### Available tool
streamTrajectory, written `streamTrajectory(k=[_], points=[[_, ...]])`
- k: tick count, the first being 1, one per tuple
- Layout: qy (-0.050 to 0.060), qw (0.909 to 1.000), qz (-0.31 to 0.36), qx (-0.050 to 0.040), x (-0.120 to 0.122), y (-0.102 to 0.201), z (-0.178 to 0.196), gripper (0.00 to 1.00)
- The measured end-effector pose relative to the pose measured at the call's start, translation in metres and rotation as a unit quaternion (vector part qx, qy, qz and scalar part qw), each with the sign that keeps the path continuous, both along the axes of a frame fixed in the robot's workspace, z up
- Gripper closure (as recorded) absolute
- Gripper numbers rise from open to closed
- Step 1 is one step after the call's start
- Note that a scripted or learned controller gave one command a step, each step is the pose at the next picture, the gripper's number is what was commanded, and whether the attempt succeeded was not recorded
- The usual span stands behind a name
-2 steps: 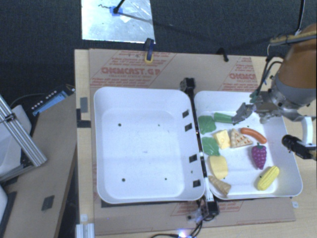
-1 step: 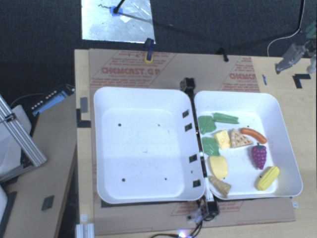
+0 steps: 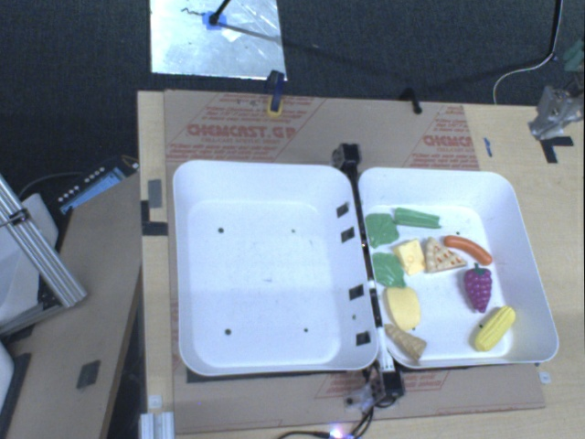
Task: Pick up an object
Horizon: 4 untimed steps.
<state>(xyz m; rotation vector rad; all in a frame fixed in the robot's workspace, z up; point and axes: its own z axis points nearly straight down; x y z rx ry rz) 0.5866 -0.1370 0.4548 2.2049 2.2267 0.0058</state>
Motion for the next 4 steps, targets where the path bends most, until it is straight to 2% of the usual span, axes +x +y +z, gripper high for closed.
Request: streamTrajectory(k=[1, 2, 3, 4], points=[[0.003, 1.0000, -0.007, -0.0005, 0.017, -0.074, -0.019, 1.00], [0.001, 1.0000, -0.002, 0.0002, 0.067, -0.068, -0.006, 1.00], [-0.001, 1.0000, 0.002, 0.0018, 0.083, 0.020, 0.053, 1.00], [0.003, 1.0000, -0.006, 0.0003, 0.081, -0.042, 0.030, 1.00]])
